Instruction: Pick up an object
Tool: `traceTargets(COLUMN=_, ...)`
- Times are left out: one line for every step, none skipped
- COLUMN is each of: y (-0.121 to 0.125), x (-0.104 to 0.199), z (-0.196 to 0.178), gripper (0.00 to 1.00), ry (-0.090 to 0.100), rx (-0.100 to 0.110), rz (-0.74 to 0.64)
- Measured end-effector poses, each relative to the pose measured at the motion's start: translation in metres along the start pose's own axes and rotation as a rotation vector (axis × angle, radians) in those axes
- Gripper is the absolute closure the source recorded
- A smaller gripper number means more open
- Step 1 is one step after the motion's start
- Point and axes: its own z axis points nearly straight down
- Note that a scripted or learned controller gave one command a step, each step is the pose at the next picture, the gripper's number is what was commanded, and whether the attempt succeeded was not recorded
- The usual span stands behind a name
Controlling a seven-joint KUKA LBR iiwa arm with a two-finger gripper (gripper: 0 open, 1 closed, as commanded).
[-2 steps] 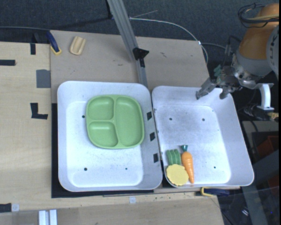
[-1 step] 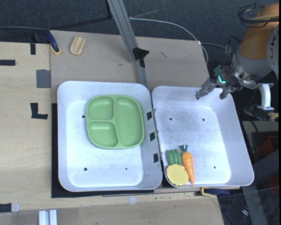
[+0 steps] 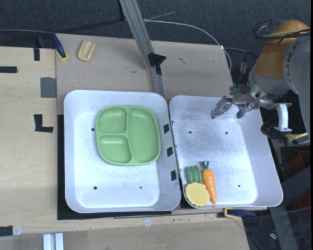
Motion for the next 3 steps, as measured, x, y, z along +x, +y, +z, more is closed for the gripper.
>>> traceTargets(y=0.008, x=-0.004, z=0.057, gripper=0.0, ry=0.0, rx=-0.001, rz=-0.001)
traceTargets(y=0.008, x=-0.003, z=0.069, gripper=0.0, ry=-0.001, rx=-0.004, rz=-0.001)
traceTargets(y=0.008, x=-0.002, z=0.058, gripper=1.0, ry=-0.002, rx=-0.004, rz=-0.003)
